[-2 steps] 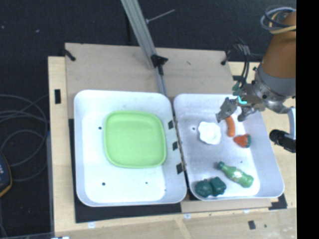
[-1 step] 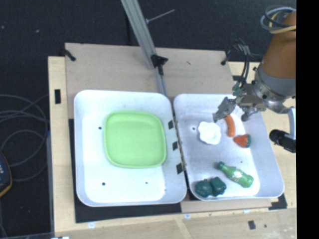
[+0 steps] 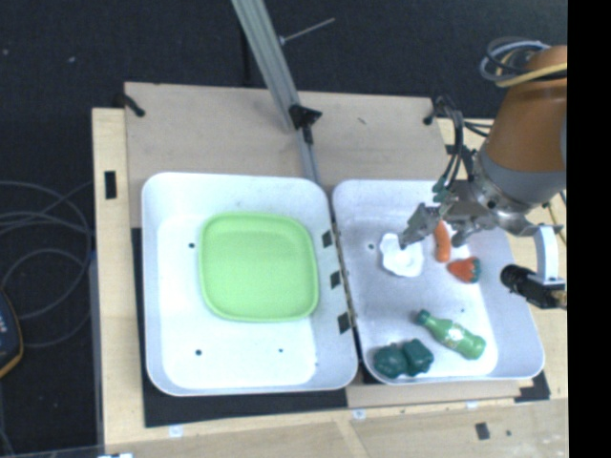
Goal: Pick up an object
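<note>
Gripper [image 3: 441,229] of the grey-and-orange arm hangs over the upper middle of the right white bin [image 3: 516,351], its dark fingers spread apart with nothing between them. Two things lie just beneath it, one to each side. A small orange carrot-shaped toy [image 3: 442,243] sits directly under the right-hand finger, its long axis running roughly up and down the camera view, so it looks the likeliest target. A crumpled white lump of soft material [image 3: 400,257] rests just left and slightly toward the near edge, close by the left-hand finger.

Judging from this, the move turns on a short drop nearly straight down: the carrot is almost beneath the tool rather than off to one side, and closing across its narrow width should suit it best.

A small red, rounded piece [image 3: 464,269] lies just beside the carrot's lower end, close enough that a finger could nudge it. Further toward the near edge, well apart, a green plastic bottle with a white label [image 3: 451,335] lies slanted, and a dark green blocky object [image 3: 403,359] sits against the bin's front wall. The bin floor around the carrot is otherwise open, and the walls are far enough off not to hinder a descent.

Beside it, the left white bin [image 3: 172,351] holds a light green square plate [image 3: 259,266], well away from the work.
</note>
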Robot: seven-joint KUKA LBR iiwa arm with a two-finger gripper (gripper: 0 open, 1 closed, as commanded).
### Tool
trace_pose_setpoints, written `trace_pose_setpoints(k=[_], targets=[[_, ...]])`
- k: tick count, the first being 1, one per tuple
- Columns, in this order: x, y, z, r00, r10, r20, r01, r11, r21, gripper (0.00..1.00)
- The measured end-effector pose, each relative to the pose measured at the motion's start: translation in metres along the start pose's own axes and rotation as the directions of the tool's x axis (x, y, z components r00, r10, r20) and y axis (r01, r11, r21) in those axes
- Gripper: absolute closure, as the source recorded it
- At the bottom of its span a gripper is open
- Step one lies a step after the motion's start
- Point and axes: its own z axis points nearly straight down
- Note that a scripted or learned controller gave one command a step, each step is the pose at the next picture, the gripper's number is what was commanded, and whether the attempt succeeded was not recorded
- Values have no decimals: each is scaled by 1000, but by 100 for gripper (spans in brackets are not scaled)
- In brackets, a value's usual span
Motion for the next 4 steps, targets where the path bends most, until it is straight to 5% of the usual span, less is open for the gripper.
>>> trace_pose_setpoints(k=[2,3,4], targets=[[-4,2,105,1000,0,0,0,1000,0,0],[-5,3,93,1000,1,-1,-1,1000,-5,100],[-2,6,30,1000,-1,0,1,1000,-9,100]])
